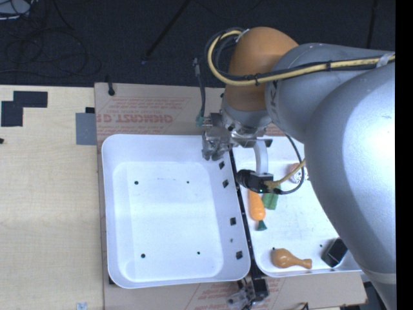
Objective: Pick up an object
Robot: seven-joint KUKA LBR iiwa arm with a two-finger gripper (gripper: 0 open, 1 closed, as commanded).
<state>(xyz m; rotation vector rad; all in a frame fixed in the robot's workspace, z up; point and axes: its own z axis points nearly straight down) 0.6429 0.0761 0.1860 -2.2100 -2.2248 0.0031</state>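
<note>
— Where is the claw (213, 146)?
— Over the top rim, where the left bin (161, 225) meets the right bin (300, 228). Open or closed, I cannot tell.
— Anything to pick?
— In the right bin, all lower right of the claw: an orange carrot (257, 206) nearest, a green block (270, 201) just beside it, and a tan gourd (290, 258) and a black object (334, 252) farther down.
— And around?
— Printed cardboard (148, 113) lies under the bins. The pale wood bench (45, 212) spreads left of the claw, with dark floor (129, 37) and cables (19, 5) behind it.
</note>
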